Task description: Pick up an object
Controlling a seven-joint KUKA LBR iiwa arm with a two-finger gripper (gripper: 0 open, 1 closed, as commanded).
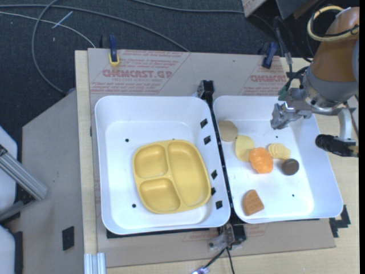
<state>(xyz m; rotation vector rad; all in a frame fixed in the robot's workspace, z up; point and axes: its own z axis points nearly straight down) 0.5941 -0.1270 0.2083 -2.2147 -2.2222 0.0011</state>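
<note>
Honestly, from my seat I cannot tell how the pincer (280, 120) stands; it is small and blurred, hanging over the upper part of the right bin (319, 201), and I see nothing in it. The arm (336, 56) is cut off at the picture's right edge. Below the pincer lie the objects: a tan round piece (228, 131), a pale yellow wedge (244, 148), an orange lump (261, 160), a ridged yellow piece (279, 150), a dark brown ball (291, 166) and a brown loaf-like piece (252, 202). What each is, I can't make out. A yellow divided tray (170, 176) sits in the left bin (111, 153).
</note>
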